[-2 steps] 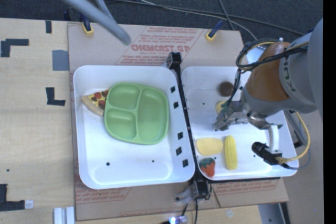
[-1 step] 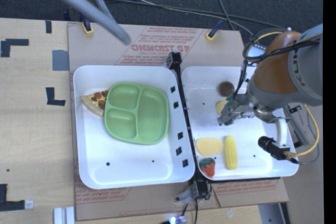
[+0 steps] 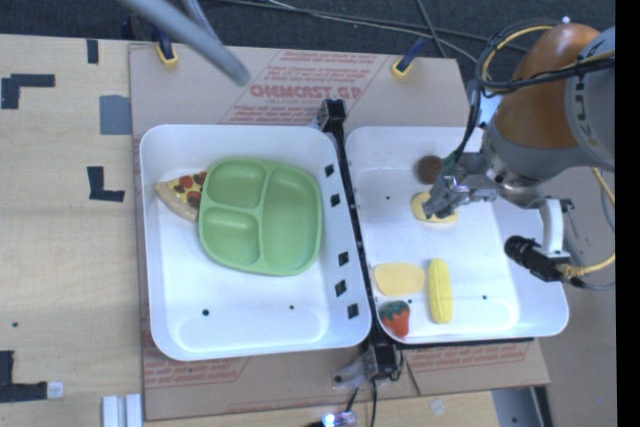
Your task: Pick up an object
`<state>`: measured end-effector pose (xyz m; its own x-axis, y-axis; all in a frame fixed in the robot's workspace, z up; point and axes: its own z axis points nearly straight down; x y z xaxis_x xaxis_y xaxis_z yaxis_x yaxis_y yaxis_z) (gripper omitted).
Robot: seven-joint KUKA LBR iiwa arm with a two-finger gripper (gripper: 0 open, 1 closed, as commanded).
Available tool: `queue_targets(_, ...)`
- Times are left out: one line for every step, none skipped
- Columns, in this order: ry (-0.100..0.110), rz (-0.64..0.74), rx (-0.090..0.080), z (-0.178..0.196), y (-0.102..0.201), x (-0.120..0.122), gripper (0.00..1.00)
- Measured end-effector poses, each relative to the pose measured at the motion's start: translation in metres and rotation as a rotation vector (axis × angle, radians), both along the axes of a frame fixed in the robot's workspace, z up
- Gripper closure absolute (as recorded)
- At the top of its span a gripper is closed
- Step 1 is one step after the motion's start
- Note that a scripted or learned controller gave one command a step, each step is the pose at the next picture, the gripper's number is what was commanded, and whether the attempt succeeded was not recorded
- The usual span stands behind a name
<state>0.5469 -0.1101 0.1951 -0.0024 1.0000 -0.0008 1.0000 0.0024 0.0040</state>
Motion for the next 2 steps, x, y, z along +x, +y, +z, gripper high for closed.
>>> queue_targets(0.001, -0.001, 0.0, 0.033, 0.0, 0.001, 1.0)
queue_targets(0.005, 0.003, 0.001, 0.03, 0.044, 0.009, 1.0)
